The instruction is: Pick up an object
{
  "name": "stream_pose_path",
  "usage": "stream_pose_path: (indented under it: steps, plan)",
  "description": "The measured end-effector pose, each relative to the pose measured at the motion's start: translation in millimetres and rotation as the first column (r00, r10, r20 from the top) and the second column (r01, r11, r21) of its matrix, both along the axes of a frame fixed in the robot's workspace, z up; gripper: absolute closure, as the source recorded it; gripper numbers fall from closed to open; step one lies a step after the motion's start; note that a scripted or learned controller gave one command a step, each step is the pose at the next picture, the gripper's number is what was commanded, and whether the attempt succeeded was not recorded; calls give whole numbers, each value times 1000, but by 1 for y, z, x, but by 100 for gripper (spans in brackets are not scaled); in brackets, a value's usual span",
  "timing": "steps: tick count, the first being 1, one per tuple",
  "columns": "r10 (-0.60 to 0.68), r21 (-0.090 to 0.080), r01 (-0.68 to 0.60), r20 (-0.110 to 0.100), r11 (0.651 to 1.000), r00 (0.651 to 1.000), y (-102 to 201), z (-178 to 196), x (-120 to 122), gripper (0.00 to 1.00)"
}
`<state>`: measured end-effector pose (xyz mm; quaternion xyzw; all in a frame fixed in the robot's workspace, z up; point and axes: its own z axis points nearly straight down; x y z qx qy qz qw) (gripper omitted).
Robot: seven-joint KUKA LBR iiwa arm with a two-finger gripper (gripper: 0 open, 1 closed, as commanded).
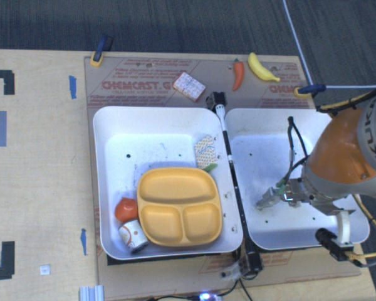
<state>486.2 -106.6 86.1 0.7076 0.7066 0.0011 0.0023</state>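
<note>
Gripper hangs low over the middle of the right bin; whether it is open or closed I cannot tell. Yellow divided tray, red tomato and small can crowd the left bin's near edge.

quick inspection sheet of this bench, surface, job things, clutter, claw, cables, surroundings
surface: two white bins side by side, left bin, right bin, on a printed board.
job's things: left bin holds a yellow divided tray, a red tomato-like toy, a small white and orange can, a patterned packet.
clutter: behind the bins lie a banana, a red chili pepper, a small patterned box.
claw: claw low over the right bin, nothing seen between its fingers.
cables: black cable loops along the arm.
surroundings: wooden bench, blue clamps, dark carpet.
</note>
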Motion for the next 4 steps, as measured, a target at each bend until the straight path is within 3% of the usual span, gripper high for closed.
stream_pose_path:
  steps: [1,2,3,4]
  plan:
    - [0,1,0,-1,1000,1000,13,0,-6,0]
    - [1,1,-1,-1,1000,1000,12,0,36,0]
    - [3,1,-3,-3,1000,1000,-5,-1,152,0]
    - [1,-1,-1,-1,1000,1000,-64,65,181,0]
